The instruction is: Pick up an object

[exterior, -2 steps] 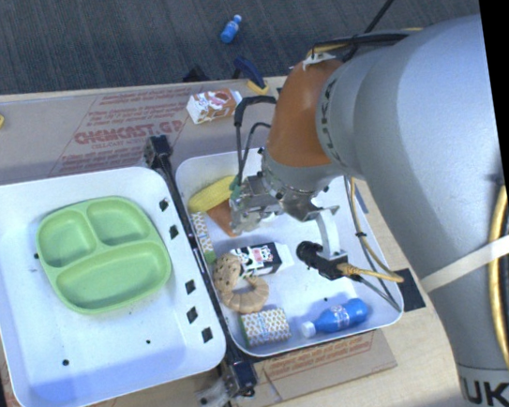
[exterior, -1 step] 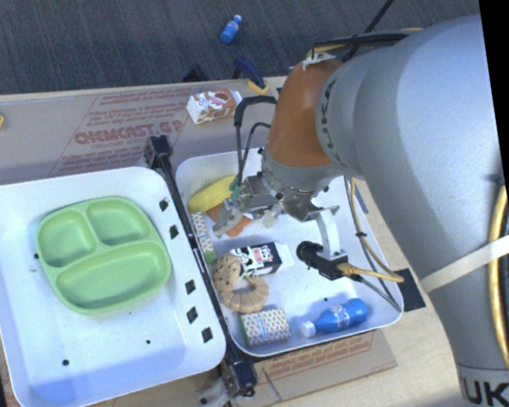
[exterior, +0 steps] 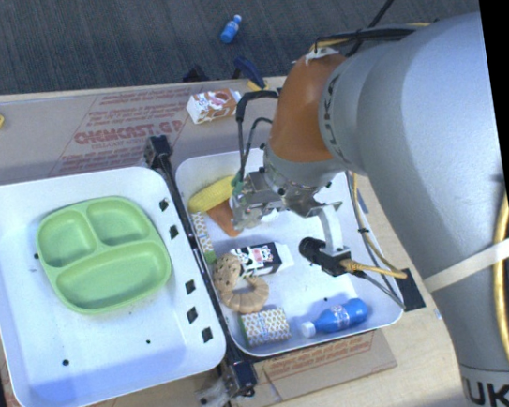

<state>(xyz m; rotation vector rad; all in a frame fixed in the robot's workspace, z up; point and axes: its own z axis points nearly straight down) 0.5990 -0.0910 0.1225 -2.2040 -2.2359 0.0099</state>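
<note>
While the tool [exterior: 241, 211] hovers, a smooth yellow banana [exterior: 210, 195] curves beside it.

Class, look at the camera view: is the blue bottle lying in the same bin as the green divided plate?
No: the blue bottle lies in the right bin, while the green divided plate sits in the left bin.

The left bin [exterior: 1, 283] has open floor around the green plate [exterior: 103, 254], widest along its lower edge. The right bin [exterior: 384, 306] is crowded: banana [exterior: 211, 195], carton [exterior: 258, 259], cookie [exterior: 238, 281], patterned block [exterior: 265, 325] and blue bottle [exterior: 338, 316] leave a small bare patch at centre.
</note>
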